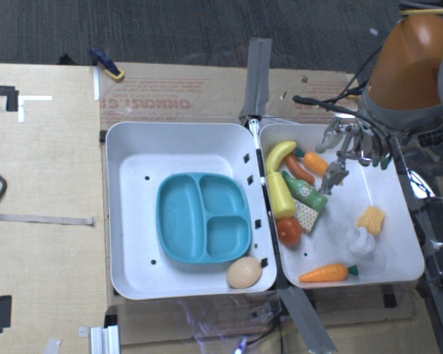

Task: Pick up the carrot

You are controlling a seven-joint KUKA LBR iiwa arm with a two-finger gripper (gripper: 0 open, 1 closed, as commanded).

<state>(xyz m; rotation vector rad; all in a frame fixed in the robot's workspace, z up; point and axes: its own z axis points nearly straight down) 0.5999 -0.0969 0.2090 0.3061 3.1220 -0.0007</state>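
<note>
I see the carrot [325,273] lying on its side near the front edge of the right bin [399,220], its green stub toward the bin's right side, with bare floor around it; I judge it a light, stiff plastic toy, smooth and apt to roll or slip, so I would take it across the thick middle of the orange body, not the tapering tip. My claw [334,175] hangs well apart from it, over the bin's back half, just beside a pile by the left wall: banana [279,154], yellow piece [280,196], green item [305,191], tomato [288,231]; whether it is spread or pressed together I cannot tell. A corn piece [371,219] and a pale lump [359,241] lie between claw and carrot, a possible snag; the left bin [125,220] holds a blue tray [204,217] and an egg [244,273].
</note>
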